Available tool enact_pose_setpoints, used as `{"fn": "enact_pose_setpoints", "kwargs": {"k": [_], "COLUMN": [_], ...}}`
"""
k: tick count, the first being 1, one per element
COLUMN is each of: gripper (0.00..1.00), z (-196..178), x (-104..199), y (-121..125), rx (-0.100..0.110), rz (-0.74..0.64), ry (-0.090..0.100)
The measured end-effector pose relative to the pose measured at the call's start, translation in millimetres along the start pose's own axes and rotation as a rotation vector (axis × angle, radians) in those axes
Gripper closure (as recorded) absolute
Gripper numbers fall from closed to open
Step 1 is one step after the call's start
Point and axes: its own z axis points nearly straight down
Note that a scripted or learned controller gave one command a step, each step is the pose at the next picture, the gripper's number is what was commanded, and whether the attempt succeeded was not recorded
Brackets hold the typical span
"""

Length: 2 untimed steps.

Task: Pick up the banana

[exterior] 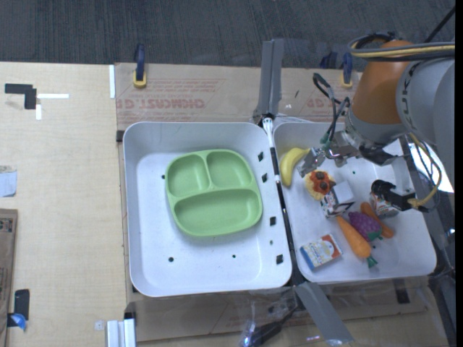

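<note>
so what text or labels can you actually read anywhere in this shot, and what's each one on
Red print on the cardboard sheet behind the bins: it appears upside down and mirrored, and is too blurred to read with confidence.
Small carton in the right bin: a printed front with a picture, its words too small to read.
Brown item at the left edge of the bench: dark markings, unreadable.
No legible text on the green divided plate or the banana.

Red lettering runs along the cardboard sheet lying behind the two bins, upside down from this angle; it may begin "CHEMC", though the print is too blurred to read with confidence. The small carton in the right bin carries illegible printing.
</note>
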Motion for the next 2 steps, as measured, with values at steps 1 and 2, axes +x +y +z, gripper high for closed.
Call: {"fn": "enact_pose_setpoints", "kwargs": {"k": [1, 2], "gripper": [0.00, 1.00], "z": [20.0, 10.0], "x": [-9.8, -10.9], "y": [32.3, 32.7], "rx": [-0.002, -0.005], "rz": [-0.233, -0.230], "ry": [-0.001, -0.003]}}
